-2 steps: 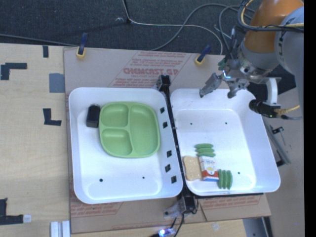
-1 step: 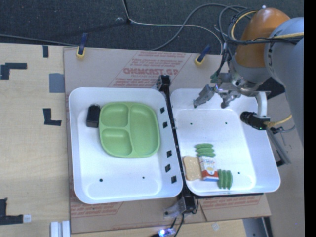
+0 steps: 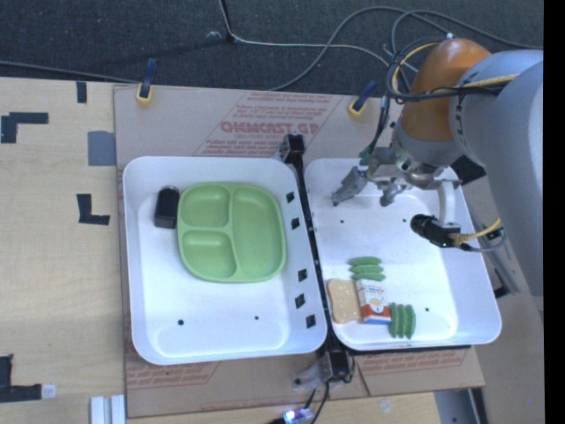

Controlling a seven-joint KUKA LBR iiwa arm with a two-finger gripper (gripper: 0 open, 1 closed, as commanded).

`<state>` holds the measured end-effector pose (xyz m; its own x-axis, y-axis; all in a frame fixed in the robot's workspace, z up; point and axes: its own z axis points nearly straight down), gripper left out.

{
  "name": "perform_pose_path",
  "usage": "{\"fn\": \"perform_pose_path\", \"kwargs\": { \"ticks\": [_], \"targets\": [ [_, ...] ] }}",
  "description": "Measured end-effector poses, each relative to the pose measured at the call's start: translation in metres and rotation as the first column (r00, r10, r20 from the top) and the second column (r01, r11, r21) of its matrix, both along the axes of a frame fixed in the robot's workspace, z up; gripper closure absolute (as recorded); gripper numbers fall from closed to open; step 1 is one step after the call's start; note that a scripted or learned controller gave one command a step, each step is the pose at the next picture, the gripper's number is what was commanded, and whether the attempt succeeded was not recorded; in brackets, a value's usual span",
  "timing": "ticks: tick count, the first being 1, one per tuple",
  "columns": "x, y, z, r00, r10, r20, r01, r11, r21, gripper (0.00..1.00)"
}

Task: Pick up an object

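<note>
The bench carries two shallow white bins side by side on a sheet of brown cardboard (image 3: 265, 122). The left bin (image 3: 150, 325) holds a green plate (image 3: 232, 232) with three sections, lying flat near the middle of the bin. A small black block (image 3: 166, 208) lies just beside the left edge of the plate, touching it or almost touching it.

The right bin (image 3: 459, 316) holds the small things that can be picked up. They are grouped in the near part of the bin, close to the wall between both bins. A green pea pod (image 3: 365, 268) lies above the others. Below it there is a tan cracker (image 3: 342, 299) and, just beside it on the right, a small box (image 3: 372, 303) with red and white colours. Another green pod (image 3: 403, 320) lies to the right of the box, near the front wall.

The arm (image 3: 450, 87) comes in from the right, and its orange band is above the far part of the right bin. The gripper (image 3: 364, 193) is over the far part of this bin, well apart from the group of small things. Its two fingers (image 3: 347, 190) are spread apart and there is nothing between them. A black cable part (image 3: 434, 229) hangs under the arm, to the right of the gripper.
</note>
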<state>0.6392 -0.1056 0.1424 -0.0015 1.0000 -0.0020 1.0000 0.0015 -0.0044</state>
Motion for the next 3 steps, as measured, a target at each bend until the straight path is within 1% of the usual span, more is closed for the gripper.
{"fn": "perform_pose_path", "kwargs": {
  "ticks": [1, 2, 3],
  "targets": [
    [0.001, 0.001, 0.012, 1.0, 0.002, 0.002, -0.002, 1.0, 0.002, 1.0],
    [0.003, 0.0, 0.076, 1.0, 0.0, 0.009, 0.0, 1.0, 0.002, 1.0],
    [0.004, 0.001, 0.105, 1.0, 0.0, 0.005, 0.0, 1.0, 0.003, 1.0]
  ]
}}
